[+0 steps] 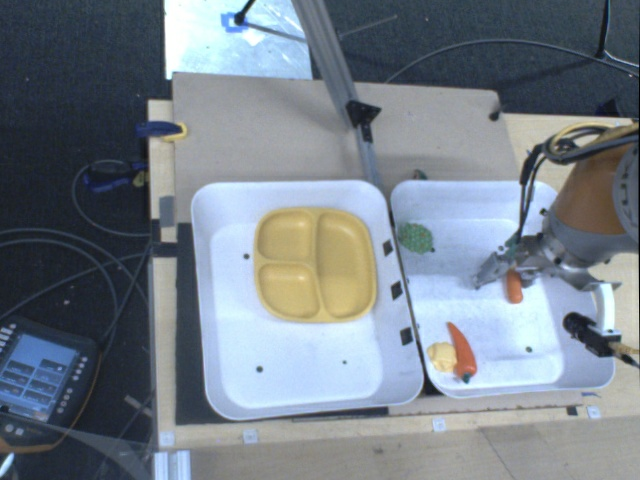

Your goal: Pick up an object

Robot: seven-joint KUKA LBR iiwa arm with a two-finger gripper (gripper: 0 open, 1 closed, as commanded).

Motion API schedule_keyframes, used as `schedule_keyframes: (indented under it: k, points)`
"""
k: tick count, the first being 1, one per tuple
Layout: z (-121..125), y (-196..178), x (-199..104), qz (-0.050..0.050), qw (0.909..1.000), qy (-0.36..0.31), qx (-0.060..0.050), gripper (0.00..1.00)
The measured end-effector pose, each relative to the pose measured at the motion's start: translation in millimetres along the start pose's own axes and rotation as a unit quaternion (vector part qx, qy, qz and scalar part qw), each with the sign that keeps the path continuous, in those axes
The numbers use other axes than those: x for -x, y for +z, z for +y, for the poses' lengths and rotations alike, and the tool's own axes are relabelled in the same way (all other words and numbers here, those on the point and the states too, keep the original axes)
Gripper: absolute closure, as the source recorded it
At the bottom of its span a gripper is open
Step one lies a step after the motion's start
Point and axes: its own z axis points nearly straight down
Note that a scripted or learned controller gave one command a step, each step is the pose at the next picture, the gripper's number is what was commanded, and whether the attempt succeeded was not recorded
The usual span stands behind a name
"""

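Observation:
In the right bin (470,388), my gripper (506,279) hangs low over the middle-right of the floor. It is open, with one grey finger (487,273) splayed to the left. A small orange-red piece (514,289) lies upright between the fingers; I cannot tell if they touch it. A green knobbly ball (415,236) rests near the bin's left wall. An orange carrot (461,349) lies toward the front, touching a small yellow object (440,356).
The left bin (230,368) holds a yellow divided plate (315,265). A slanted metal pole (330,53) comes down from the top to the gap between the bins. My arm's orange band (595,190) sits over the right bin's right side.

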Motion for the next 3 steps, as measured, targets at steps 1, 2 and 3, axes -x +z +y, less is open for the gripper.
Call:
schedule_keyframes:
  k: [1,2,3]
  points:
    - [1.7,-13.0,0.3,0.0,1.0,0.0,0.003,1.0]
    - [2.5,-56.7,-1.6,-0.001,1.0,-0.002,0.004,1.0]
    - [7.4,-111.1,-11.7,-0.001,1.0,-0.004,0.005,1.0]
